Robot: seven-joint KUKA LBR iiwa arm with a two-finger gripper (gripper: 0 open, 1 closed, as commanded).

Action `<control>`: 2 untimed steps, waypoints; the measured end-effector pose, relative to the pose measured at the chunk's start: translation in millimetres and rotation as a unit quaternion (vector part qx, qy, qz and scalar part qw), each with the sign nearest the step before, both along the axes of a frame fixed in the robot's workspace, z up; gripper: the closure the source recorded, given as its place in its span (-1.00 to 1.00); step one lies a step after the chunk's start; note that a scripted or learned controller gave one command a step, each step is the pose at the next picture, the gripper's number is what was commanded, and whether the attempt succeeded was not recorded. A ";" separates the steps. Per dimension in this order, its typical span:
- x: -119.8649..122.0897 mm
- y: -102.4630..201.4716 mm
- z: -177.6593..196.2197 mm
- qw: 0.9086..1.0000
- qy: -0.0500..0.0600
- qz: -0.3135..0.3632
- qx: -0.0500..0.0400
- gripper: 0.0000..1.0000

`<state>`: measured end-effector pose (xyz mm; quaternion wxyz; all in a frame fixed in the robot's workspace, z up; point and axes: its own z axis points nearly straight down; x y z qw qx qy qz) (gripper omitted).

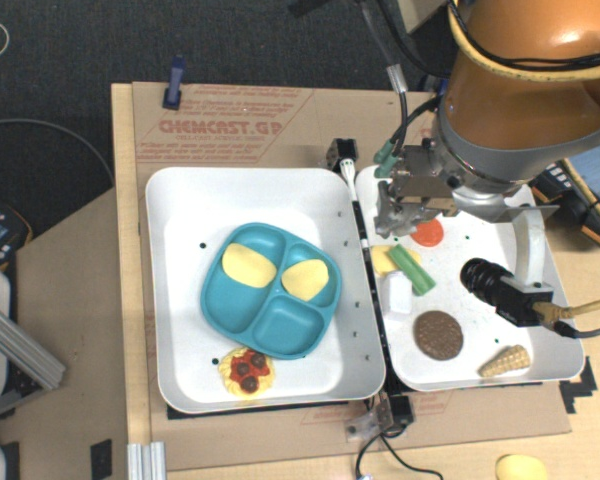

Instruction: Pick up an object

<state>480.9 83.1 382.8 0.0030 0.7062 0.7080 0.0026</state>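
In the approach, the hand [398,224], its spread untellable, is held over the right bin's [555,353] far left corner; lowering onto the green stick [411,268] seems needed.

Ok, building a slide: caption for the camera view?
Arm poised over the cluttered right bin; blue plate sits in the left bin.

In your left bin [175,268] a blue divided plate [270,326] lies flat, with yellow pieces [249,265] in its two far compartments and a red-dotted yellow round [246,370] at the near rim. Your right bin [552,353] holds a red disc [429,233], a green stick [411,268], a brown cookie [438,334] and a tan cone [506,361] on its side
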 end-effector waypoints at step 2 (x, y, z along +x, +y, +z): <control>44.9 19.6 -122.6 1.000 0.010 -0.006 -0.002 1.00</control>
